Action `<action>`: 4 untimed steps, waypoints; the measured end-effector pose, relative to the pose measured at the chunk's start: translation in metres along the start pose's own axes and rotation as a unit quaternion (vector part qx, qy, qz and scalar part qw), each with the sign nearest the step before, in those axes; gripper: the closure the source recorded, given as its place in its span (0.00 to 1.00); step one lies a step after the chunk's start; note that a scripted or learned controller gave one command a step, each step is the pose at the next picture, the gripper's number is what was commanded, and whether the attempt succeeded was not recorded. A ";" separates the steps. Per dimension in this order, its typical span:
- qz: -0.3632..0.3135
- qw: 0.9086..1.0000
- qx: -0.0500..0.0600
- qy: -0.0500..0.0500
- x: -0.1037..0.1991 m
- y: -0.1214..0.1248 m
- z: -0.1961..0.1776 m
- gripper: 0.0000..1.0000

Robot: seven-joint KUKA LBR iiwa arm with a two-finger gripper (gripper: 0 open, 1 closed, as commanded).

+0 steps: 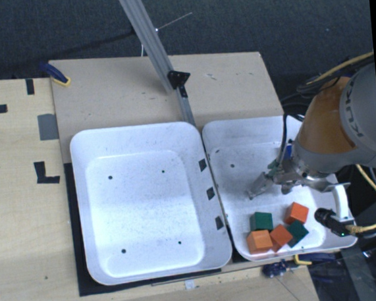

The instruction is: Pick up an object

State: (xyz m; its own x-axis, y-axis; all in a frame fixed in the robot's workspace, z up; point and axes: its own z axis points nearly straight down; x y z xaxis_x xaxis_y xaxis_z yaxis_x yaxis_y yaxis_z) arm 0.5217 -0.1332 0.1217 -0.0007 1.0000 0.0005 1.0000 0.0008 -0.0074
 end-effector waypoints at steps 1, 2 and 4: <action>-0.001 1.000 -0.002 0.001 0.001 0.001 -0.013 1.00; -0.001 1.000 -0.005 0.000 0.005 0.007 -0.056 1.00; -0.003 1.000 -0.004 0.001 0.050 0.014 -0.100 1.00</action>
State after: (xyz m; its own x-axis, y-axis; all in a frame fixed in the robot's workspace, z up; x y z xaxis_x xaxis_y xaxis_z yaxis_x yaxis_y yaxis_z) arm 0.5362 -0.0832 0.2214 -0.0065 1.0000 0.0018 1.0000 0.0065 0.0000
